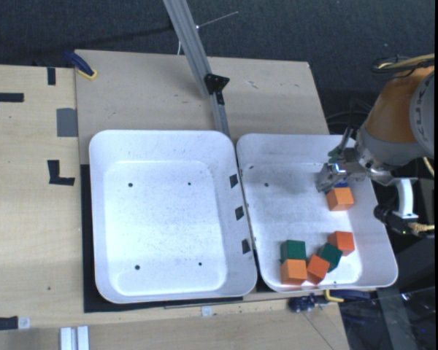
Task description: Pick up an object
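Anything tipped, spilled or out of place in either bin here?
Nothing stands out. The blocks all lie inside the right bin: one orange block just below the gripper, the other orange and green ones clustered at the near edge. No block lies outside the bins.

Bins [164,141] glossy white plastic; bench [131,86] matt pale wood; slanted pole [186,28] brushed metal; blocks [295,270] matt.

**Right bin crowded at near edge, left bin open**

Left bin [109,152] floor bare, open from above. Right bin [277,152]: orange cube [340,197] just under the claw [334,175]; cluster of orange and green cubes [315,259] blocks near edge. Middle floor free. Slanted metal pole [193,42] crosses the bench [29,195] behind.
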Robot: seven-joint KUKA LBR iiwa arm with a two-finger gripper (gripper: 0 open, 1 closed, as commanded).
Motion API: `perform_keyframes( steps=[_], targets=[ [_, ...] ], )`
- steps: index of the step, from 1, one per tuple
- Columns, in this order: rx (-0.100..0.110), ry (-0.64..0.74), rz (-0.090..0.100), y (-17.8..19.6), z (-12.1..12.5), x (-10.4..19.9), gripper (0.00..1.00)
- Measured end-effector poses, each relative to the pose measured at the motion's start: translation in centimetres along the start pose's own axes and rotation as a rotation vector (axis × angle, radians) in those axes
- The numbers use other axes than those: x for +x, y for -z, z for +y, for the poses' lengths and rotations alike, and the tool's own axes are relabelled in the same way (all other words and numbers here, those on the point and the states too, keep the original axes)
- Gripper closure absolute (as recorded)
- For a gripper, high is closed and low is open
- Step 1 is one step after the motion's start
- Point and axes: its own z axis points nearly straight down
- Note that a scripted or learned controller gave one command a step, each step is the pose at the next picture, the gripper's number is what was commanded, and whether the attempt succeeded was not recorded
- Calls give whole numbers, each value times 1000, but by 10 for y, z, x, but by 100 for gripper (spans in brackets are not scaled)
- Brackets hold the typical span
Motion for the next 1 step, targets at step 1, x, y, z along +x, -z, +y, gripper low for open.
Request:
perform_keyframes(
  steps=[1],
  targets=[
    [-3, 0, -1, 59, 2, -9, 100]
  ],
)
